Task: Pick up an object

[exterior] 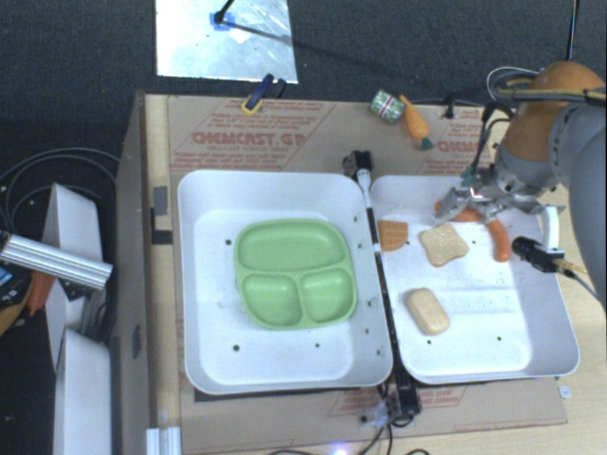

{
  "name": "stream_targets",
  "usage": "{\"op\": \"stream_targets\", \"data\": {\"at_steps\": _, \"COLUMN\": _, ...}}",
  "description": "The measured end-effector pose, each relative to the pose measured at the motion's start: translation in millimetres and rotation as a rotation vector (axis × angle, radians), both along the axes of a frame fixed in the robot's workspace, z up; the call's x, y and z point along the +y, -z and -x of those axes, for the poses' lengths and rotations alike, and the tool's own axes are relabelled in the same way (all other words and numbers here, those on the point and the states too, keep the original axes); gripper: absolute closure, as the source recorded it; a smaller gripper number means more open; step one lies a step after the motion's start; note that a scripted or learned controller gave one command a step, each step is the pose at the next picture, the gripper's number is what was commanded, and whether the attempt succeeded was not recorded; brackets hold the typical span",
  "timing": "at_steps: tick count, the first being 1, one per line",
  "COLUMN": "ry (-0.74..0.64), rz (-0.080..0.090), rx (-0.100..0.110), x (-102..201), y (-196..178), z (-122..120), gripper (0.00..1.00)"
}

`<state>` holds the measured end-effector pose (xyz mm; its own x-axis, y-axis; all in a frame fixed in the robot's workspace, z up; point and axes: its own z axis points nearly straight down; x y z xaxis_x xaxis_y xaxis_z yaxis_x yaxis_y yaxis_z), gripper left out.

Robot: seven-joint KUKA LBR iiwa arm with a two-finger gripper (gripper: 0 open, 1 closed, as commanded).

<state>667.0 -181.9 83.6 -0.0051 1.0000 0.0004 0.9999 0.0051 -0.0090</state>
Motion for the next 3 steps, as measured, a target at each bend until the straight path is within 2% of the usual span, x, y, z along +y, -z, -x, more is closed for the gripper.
{"op": "stream_targets", "data": {"at_steps": 3, "ry": 0.002, "rz": 0.003, "rx": -0.001, "x": 7.5, "y": 0.1, "z": 0.3, "gripper": 0.00}}
